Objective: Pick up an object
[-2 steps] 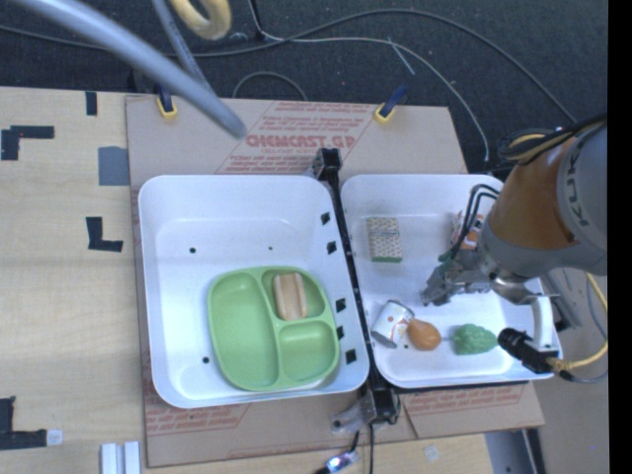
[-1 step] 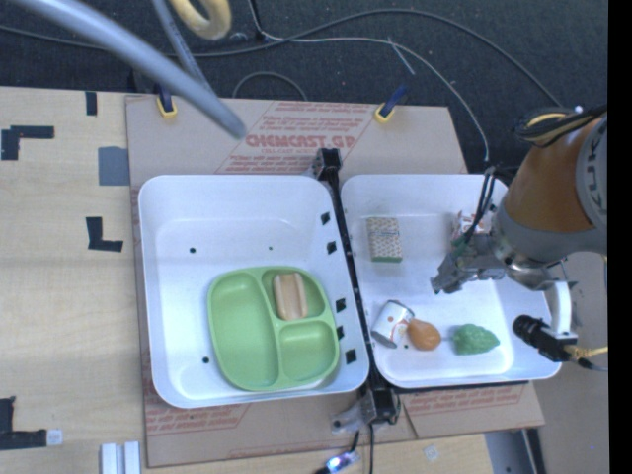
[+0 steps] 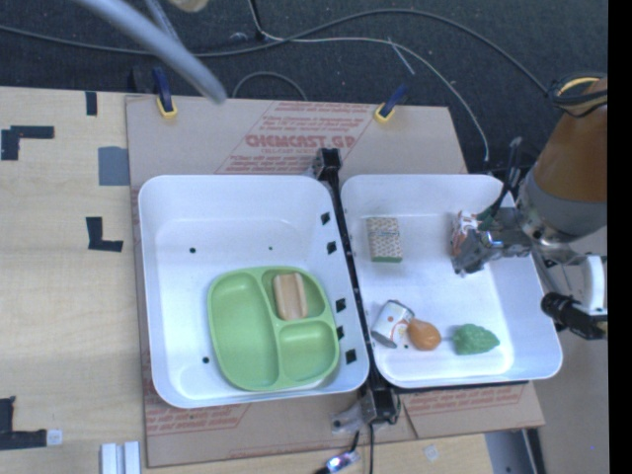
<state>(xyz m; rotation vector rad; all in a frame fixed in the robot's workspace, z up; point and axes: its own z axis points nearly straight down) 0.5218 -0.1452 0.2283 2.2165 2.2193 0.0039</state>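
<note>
The left bin (image 3: 168, 225) carries a green divided tray (image 3: 247, 339) with a tan block (image 3: 289, 295) in its upper-right compartment. In the right bin (image 3: 523, 363) the arm (image 3: 573, 181) hangs near the right wall, so the step looks like the approach, before any grasp. The gripper (image 3: 468, 247) is too blurred to tell its opening or whether it carries anything. Next it must pick a target and descend: the speckled block (image 3: 384, 238) sits to its left, the green lump (image 3: 476, 340) near below (nearest, probably), and the orange piece (image 3: 425, 336) farther.
</note>
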